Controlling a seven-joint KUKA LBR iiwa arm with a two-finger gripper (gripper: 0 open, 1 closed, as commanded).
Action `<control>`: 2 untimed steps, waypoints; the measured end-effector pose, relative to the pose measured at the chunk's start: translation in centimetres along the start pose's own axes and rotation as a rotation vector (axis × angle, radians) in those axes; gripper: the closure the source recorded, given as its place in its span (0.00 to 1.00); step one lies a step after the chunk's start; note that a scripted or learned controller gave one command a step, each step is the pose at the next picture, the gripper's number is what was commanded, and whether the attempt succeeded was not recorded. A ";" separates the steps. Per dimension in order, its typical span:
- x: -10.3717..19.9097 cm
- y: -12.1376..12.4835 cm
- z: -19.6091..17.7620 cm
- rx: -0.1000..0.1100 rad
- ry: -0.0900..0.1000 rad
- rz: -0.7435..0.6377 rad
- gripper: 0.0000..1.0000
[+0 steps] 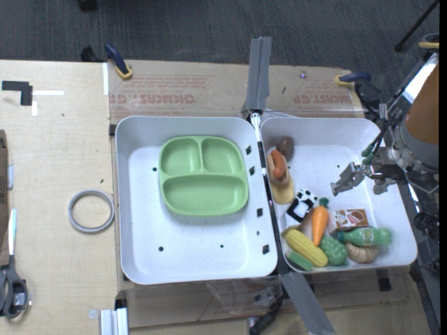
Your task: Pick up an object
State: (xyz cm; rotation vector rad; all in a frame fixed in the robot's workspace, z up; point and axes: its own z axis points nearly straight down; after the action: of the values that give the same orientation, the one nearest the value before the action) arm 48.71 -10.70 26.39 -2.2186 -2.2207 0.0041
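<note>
- A tape ring (91,210) and scissors (12,285) are seen on the table (56,152), far to the left of the hand.
- A green divided plate (204,174) is shown lying flat in the left bin (140,243), well to the left of the hand.
- In the right bin (314,135), a brown round piece (285,146), an orange sausage-like toy (278,163) and a tan bottle (282,187) are grouped at the left wall, to the left of the hand.
- Below and left of the hand, a black-and-white toy (302,203), a carrot (318,223), a corn cob (306,247), a small red-and-white carton (349,218) and a green bottle (366,236) are clustered near the bin's front edge.
- The hand (347,181) is shown above the right bin's floor with its two fingers slightly parted; nothing is seen between them.
</note>
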 end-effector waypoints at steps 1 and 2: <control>-3.0 3.3 7.3 0.000 0.000 -0.168 0.00; -0.8 -0.8 13.8 -0.006 -0.001 -0.281 0.00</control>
State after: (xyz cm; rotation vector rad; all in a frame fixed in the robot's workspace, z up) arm 47.84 -11.53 12.56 -1.8879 -2.5131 -0.0019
